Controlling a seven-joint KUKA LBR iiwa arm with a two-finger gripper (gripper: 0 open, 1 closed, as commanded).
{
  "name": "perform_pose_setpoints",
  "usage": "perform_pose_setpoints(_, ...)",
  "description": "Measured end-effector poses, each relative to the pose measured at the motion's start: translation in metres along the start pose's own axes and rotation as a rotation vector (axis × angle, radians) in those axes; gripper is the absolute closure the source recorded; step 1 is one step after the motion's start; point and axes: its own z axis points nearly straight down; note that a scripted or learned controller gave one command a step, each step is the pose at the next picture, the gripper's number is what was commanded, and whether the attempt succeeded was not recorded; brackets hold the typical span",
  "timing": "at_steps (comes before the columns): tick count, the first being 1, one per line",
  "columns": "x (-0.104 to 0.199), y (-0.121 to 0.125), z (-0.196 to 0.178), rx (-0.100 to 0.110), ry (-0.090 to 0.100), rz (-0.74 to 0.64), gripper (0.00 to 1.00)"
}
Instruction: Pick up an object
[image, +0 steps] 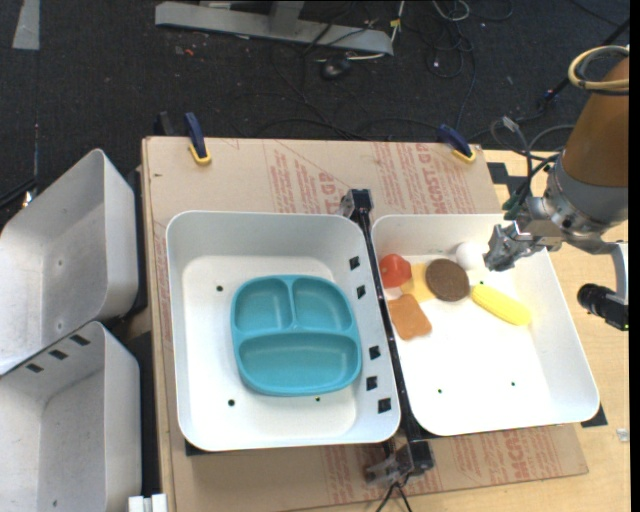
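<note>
The right bin (520, 400) holds a cluster of toy foods near its far left: a red piece (395, 269), a brown round cookie (447, 280), an orange slab (409, 318), a yellow banana-like piece (501, 304) and a small white ball (468, 253). My gripper (501, 249) hangs over the far part of that bin, just right of the white ball and above the yellow piece. Nothing shows between its fingers.
The left bin (200, 400) holds a teal divided plate (296, 334). Two spare white bins (60, 300) lie off the bench at the left. Clamps (199, 146) sit at the bench's far edge, and cables lie on the dark floor behind.
</note>
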Motion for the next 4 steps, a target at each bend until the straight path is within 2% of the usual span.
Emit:
perform_pose_setpoints(1, 0.000, 0.001, -0.029, 0.003, 0.001, 0.000, 1.00)
perform_pose_setpoints(2, 0.041, 0.006, -0.018, 0.007, 0.002, -0.003, 1.00)
perform_pose_setpoints(3, 0.095, 0.001, -0.008, 0.009, 0.003, -0.004, 1.00)
perform_pose_setpoints(4, 0.145, 0.011, -0.008, 0.006, 0.002, -0.002, 1.00)
